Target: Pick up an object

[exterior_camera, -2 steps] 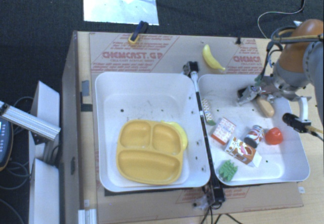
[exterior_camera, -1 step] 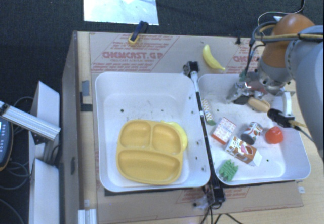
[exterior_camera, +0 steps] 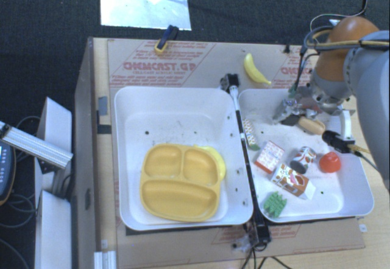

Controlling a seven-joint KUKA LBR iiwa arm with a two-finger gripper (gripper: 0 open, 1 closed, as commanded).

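In the right bin (exterior_camera: pixel 359 201), the gripper (exterior_camera: pixel 297 109) sits by a tan roll (exterior_camera: pixel 311 125). Can't tell its grip state. Yellow tray (exterior_camera: pixel 180 182) in left bin (exterior_camera: pixel 131 140).

Grey arm reaching in from the right, orange-banded wrist bent down, tool (exterior_camera: pixel 297 109) lowered

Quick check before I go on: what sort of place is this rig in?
Probably a robotics lab bench: two white bins on protective-film board, toy items like a banana and yellow divided plate, cables trailing.
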